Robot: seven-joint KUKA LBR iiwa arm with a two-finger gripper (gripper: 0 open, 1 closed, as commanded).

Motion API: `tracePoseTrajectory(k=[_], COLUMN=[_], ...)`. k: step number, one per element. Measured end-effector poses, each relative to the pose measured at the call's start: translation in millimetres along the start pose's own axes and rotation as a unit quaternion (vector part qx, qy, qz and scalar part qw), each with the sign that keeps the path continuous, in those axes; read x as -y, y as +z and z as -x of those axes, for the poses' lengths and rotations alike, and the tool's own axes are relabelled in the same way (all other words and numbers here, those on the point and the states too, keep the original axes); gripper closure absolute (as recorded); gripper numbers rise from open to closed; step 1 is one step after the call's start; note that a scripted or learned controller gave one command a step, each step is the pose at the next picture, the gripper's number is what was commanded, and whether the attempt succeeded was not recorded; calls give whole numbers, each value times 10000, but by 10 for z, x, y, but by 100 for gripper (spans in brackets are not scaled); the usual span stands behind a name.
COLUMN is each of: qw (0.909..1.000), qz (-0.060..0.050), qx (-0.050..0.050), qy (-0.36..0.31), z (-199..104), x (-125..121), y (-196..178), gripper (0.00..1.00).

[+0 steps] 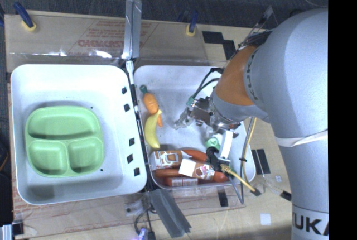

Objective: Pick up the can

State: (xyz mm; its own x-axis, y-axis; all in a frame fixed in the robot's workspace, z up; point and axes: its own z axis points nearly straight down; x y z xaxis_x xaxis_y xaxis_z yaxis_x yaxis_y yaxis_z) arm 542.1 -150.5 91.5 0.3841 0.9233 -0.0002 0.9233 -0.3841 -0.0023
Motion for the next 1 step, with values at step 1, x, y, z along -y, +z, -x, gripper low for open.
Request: tracePoseTrajectory(k=[1], qw=[10000], qz=[-8], qx=[0], qy=[60], z=[-207], x=[-1046], y=[-3], gripper=[0])
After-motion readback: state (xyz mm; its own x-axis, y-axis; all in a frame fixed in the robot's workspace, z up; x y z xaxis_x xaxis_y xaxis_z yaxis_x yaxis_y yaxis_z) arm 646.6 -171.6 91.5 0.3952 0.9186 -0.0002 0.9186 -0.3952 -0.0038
